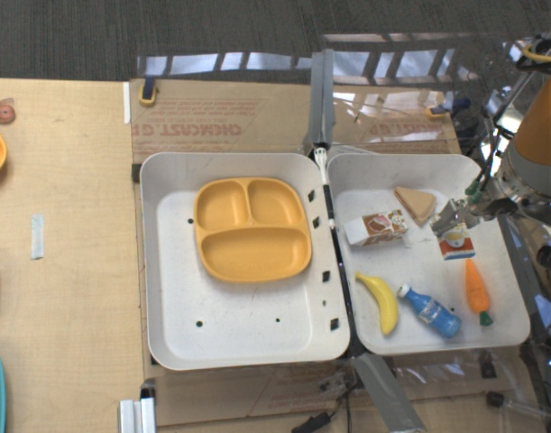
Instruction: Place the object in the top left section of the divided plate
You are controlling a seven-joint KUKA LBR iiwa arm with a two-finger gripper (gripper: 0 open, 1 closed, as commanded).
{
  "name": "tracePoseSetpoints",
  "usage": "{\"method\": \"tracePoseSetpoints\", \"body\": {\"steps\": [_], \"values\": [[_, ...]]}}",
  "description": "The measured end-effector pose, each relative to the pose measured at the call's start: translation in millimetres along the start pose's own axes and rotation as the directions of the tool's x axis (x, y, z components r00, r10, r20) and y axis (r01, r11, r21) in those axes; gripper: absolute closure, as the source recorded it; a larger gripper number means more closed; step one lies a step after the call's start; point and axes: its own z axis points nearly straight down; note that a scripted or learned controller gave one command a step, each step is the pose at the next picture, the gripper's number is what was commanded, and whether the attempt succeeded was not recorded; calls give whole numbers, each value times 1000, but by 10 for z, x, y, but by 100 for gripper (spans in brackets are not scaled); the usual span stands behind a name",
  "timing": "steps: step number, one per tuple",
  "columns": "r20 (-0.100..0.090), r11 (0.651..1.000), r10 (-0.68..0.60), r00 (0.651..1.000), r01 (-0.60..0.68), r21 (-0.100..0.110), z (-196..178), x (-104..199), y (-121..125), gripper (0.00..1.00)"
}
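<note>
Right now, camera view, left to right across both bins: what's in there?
Divided plate in the left bin → milk carton → banana → wedge of bread → blue bottle → small card under the gripper → carrot.

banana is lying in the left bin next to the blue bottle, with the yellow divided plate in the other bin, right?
Not quite: the camera view shows the banana in the right bin, beside the blue bottle. The yellow divided plate sits in the left bin.
</note>
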Motion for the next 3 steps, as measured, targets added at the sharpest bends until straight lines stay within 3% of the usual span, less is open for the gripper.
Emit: {"method": "tracePoseSetpoints", "body": {"steps": [1,2,3], "values": [[-1,995,-103,995,103,1,110,655,267,100],[0,992,-126,992,126,1,-601,1699,630,100],[1,979,-204,979,204,0,-503,2312,1166,100]]}}
